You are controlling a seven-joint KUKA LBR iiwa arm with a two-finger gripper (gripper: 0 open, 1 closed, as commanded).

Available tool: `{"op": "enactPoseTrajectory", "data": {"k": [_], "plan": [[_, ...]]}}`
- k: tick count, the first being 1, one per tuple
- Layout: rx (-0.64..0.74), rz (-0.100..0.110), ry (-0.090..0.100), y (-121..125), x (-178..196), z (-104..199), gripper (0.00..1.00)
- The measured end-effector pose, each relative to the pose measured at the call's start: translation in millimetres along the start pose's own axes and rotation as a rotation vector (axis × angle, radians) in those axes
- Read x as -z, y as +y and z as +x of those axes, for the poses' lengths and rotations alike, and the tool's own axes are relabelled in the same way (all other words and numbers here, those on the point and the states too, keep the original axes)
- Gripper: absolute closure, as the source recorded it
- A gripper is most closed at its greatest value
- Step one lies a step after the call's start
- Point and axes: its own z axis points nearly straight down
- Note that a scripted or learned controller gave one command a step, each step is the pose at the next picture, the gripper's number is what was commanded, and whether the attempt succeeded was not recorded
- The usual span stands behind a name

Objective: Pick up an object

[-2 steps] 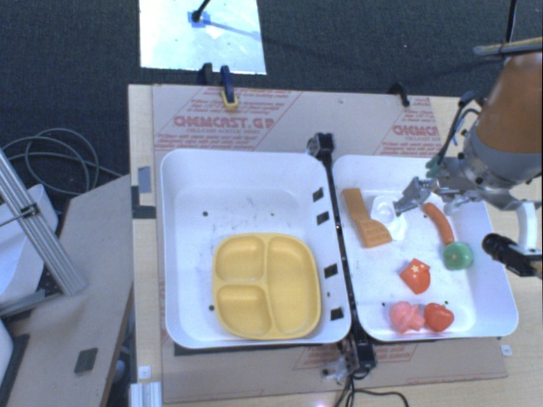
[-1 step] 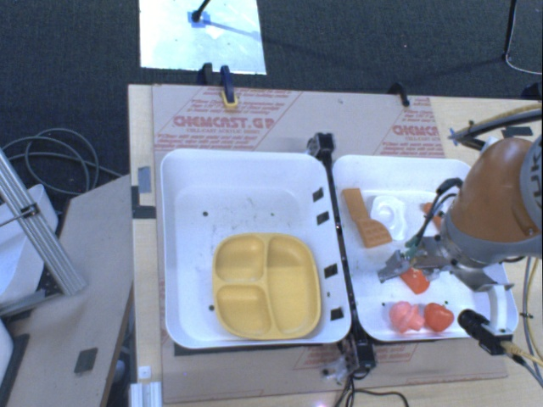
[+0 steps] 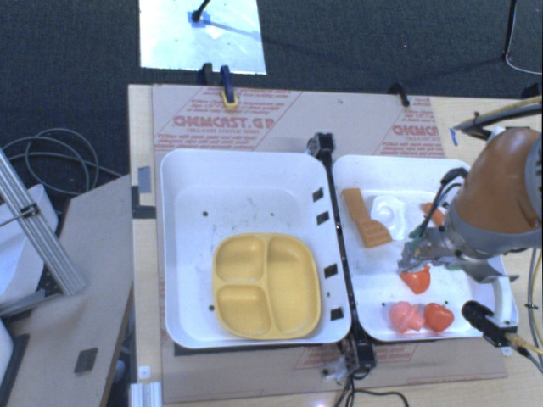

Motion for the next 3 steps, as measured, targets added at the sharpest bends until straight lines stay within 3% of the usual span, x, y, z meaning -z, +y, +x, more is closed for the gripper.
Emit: {"op": "enactPoseTrajectory", "data": {"k": [1,2,3], "plan": [[0.002,-0.010,-0.004,51.9,88.2,-18.9,1.00],[0.000,0.002,0.000,48.4,82.6,-17.7,0.00],[-0.005,0.018,0.003,-7.9,-72.0,-29.7,0.00]]}}
